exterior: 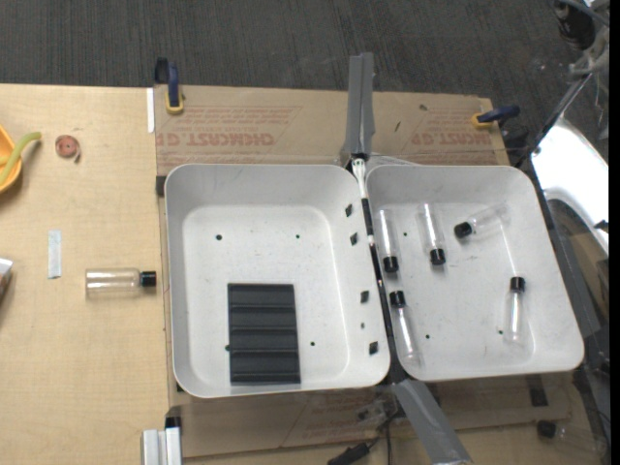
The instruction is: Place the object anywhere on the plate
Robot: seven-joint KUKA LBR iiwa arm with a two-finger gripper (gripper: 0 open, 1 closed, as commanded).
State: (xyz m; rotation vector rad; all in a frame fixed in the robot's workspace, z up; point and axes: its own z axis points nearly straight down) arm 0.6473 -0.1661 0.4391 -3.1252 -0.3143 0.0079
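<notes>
**Step in hand:** the start of the pick, as judged from the layout. No vial is lifted, and nothing lies on the plate point(263, 334). Whether the gripper is open or closed cannot be told here.

**Left bin** point(194, 192): holds one item, the plate. It is a dark, ribbed rectangle lying flat near the front wall, left of the bin's centre.

**Right bin** point(542, 211): holds five clear vials with black caps, all lying on their sides.
- Vial one point(386, 238) lies close along the left wall, cap toward the front.
- Vial two point(429, 229) lies just right of it and roughly parallel, cap toward the front.
- Vial three point(484, 223) is tilted across the back, near vial two but apart from it, cap to the left.
- Vial four point(514, 310) lies alone near the right wall, cap toward the back.
- Vial five point(403, 329) lies at the front left, close to the wall, cap toward the back.

**Bench, outside the bins:** a sixth vial point(116, 280) lies left of the left bin.

**Next move calls for:** choosing one vial from the right bin. Vial four looks easiest, since it is well apart from its neighbours. The grasp should close across the vial's narrow body, which is round and likely to roll. It then has to be carried over the two adjoining bin walls to the plate.
</notes>
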